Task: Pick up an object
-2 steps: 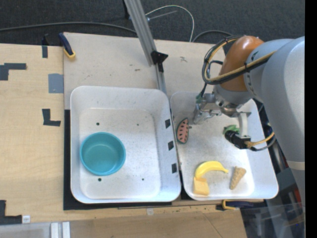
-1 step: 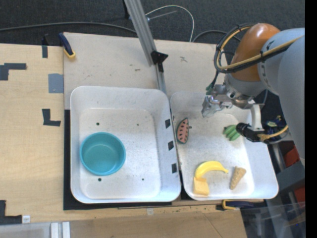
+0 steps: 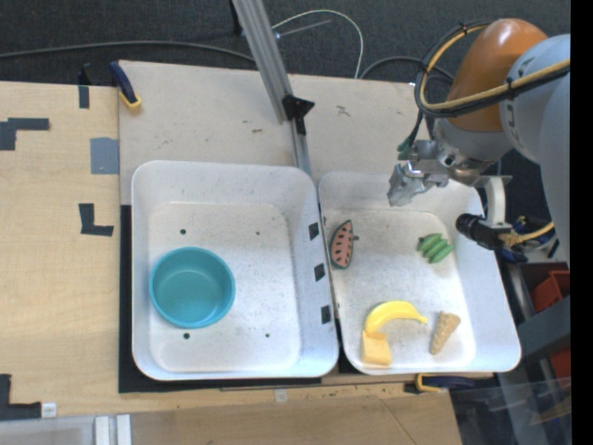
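**Gripper above the right bin, nothing picked yet**

Pale wood bench (image 3: 56, 248), two white bins side by side on it. From my seat I see the gripper (image 3: 405, 191) hanging over the far edge of the right bin (image 3: 491, 341); it is too small and blurred for me to tell how the jaws stand, and nothing shows between them.

Candidates all lie in that bin: a watermelon slice (image 3: 343, 244) by the left wall, a green piece (image 3: 434, 247) towards the right, a banana (image 3: 394, 316) touching a yellow block (image 3: 376, 349) at the near side, and a cone (image 3: 445, 331) beside them. The left bin (image 3: 222, 179) holds a teal bowl (image 3: 192, 287).

I judge the green piece the best target: nearest, well apart from its neighbours. I would centre over it, turn the wrist across its short width, descend straight, and keep off the bin wall
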`<state>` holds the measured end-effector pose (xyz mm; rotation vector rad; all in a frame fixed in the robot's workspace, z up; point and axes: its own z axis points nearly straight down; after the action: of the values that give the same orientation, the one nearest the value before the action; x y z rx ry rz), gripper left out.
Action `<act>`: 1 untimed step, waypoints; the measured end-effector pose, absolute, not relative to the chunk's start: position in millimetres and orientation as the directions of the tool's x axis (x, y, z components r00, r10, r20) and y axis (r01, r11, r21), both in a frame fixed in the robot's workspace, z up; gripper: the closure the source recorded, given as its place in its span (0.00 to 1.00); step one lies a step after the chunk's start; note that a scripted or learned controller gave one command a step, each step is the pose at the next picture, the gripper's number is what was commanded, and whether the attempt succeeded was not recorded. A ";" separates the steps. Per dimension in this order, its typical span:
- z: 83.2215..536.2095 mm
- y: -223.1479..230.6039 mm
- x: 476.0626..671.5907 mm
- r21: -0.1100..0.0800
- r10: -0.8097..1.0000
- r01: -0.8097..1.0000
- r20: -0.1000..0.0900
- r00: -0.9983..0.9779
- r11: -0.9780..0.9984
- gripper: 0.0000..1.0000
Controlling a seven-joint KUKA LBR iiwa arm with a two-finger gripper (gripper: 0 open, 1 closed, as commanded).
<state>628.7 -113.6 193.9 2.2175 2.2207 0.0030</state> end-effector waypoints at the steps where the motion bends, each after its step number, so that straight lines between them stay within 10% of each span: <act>1: 234.5 -113.3 629.6 0.003 1.000 1.000 -0.001 -0.002 0.002 1.00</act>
<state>629.6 -113.3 234.5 2.2177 2.2212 0.0031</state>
